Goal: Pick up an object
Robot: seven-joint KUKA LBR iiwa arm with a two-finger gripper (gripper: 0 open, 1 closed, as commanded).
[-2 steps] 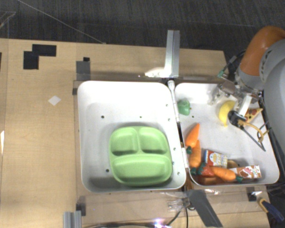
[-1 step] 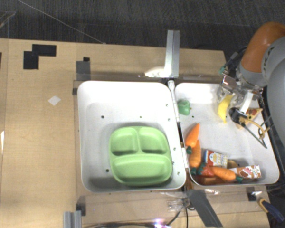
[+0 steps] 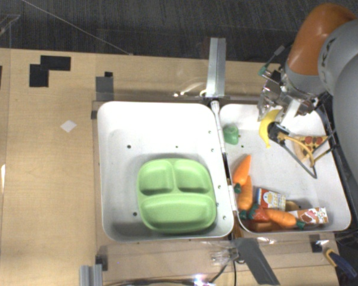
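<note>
Gripper [image 3: 273, 115] over far right bin [image 3: 340, 204], closed on banana [image 3: 265, 128], which hangs clear of the floor. Green ball [image 3: 231, 134] just left. Carrots [image 3: 243, 180] and cartons [image 3: 298, 213] near. Green tray [image 3: 176, 194] in left bin [image 3: 116, 159].

plate [image 3: 176, 194] in left bin [image 3: 116, 130] | carrots [image 3: 243, 177], cartons [image 3: 298, 215] in right bin [image 3: 340, 202]

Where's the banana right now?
The banana is in the right bin, near its back edge, directly under the gripper, right of the small green object.
</note>
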